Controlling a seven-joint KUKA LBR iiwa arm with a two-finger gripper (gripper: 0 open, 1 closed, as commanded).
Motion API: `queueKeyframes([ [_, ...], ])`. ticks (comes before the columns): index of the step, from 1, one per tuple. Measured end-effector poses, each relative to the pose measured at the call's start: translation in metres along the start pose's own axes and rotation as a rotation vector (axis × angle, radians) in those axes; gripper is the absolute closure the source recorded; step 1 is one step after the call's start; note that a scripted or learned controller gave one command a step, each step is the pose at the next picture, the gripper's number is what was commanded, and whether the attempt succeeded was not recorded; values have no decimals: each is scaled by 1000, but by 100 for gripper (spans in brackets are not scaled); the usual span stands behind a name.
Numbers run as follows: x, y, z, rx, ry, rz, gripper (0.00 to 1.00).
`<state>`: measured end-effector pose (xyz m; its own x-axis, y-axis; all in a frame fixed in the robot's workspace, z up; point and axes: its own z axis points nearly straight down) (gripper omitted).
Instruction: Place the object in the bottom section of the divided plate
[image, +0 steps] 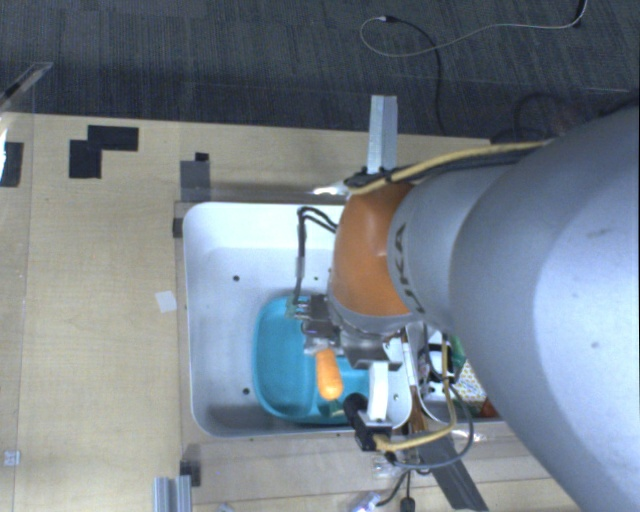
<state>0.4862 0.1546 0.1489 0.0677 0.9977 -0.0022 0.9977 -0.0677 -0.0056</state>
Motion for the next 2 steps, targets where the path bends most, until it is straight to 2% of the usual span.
queueKeyframes([
  [1, 22, 1, 37, -11, 7, -85, 100],
  [2, 44, 15, 9, -2, 0, -315, 100],
])
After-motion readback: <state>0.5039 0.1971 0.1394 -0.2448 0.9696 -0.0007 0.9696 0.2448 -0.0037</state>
